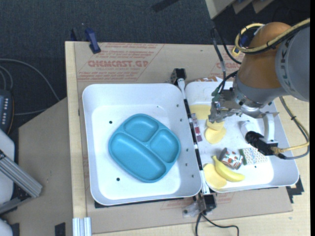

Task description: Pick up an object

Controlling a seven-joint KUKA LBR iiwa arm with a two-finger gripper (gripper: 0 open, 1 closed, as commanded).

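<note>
My gripper (216, 116) hangs over the upper left part of the right bin (280, 173), its tips just above a pale yellow round piece (215, 133). Lower in that bin lie a yellow banana (228, 171), a yellow disc (213, 176) and a small patterned packet (232, 157). A pale yellow flat item (199, 111) sits left of the gripper. The arm's orange band (261, 58) and grey wrist cover the bin's upper right.
The left bin (98, 112) holds a blue divided plate (143, 146). A black clip (178, 75) and a rail join the two bins. A black cable connector (256, 140) lies over the right bin. Cardboard (118, 60) lines the bench beneath.
</note>
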